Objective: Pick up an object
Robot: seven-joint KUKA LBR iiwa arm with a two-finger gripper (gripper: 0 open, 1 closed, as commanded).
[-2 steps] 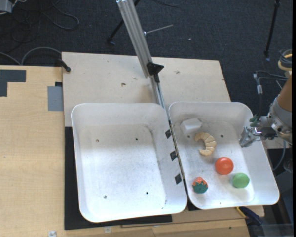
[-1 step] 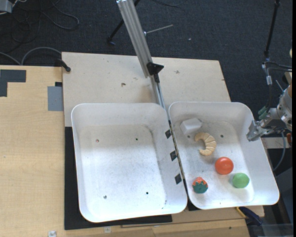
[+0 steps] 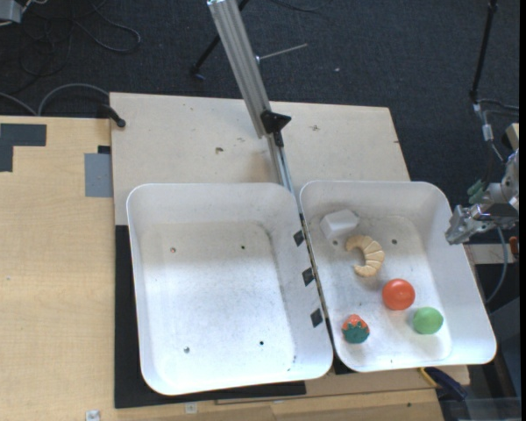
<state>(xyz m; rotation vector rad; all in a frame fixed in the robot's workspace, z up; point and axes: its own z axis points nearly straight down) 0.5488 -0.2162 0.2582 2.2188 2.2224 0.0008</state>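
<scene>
The right bin [image 3: 456, 235] holds several small objects. A grey-white block [image 3: 338, 224] lies near its back left. Just in front of it is a tan croissant-shaped piece [image 3: 366, 254]. An orange-red ball [image 3: 398, 294] and a green ball [image 3: 428, 320] sit toward the front right, and a small red and green strawberry-like toy [image 3: 356, 329] lies at the front left. At the far right edge of the camera view, outside the right bin's rim, part of the gripper [image 3: 473, 220] shows as a metal piece with nothing visibly held.
The left bin [image 3: 140, 261] stands beside the right one, with black clips [image 3: 307, 275] along their shared wall. A slanted aluminium post [image 3: 245, 68] rises behind the bins from the pale board [image 3: 184, 139]. Cables lie on the dark floor at the back.
</scene>
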